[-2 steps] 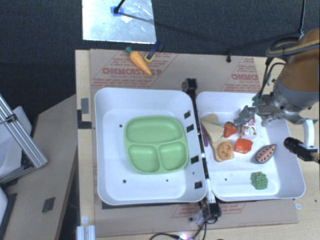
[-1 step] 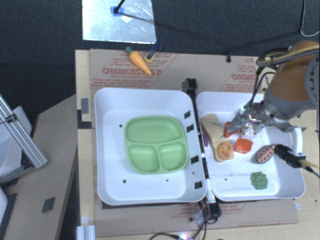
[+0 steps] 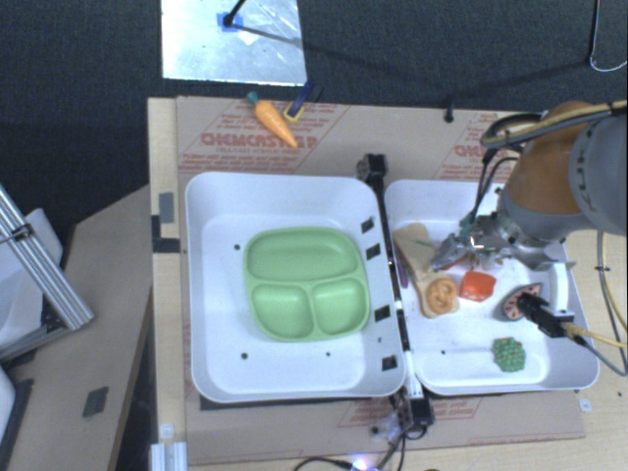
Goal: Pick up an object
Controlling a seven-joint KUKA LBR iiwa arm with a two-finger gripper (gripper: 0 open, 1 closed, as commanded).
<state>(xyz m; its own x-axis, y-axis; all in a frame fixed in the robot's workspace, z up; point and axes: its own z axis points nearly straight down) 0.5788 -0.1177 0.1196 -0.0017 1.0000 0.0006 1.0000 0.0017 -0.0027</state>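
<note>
Your gripper (image 3: 453, 253) is hovering near the right bin's (image 3: 579, 361) left wall; its opening I cannot tell. The red toy (image 3: 478, 286) beside it is looking light, rigid, slippery: be pinching its flat sides.

The tabletop (image 3: 167, 292) is pale wood, covered with a sheet of printed cardboard (image 3: 412, 130). On the cardboard sit two shallow white bins side by side, the left bin (image 3: 211, 292) and the right bin (image 3: 574, 361), touching along their inner edges. A toy carrot (image 3: 275, 123) lies on the cardboard behind the left bin.
</note>
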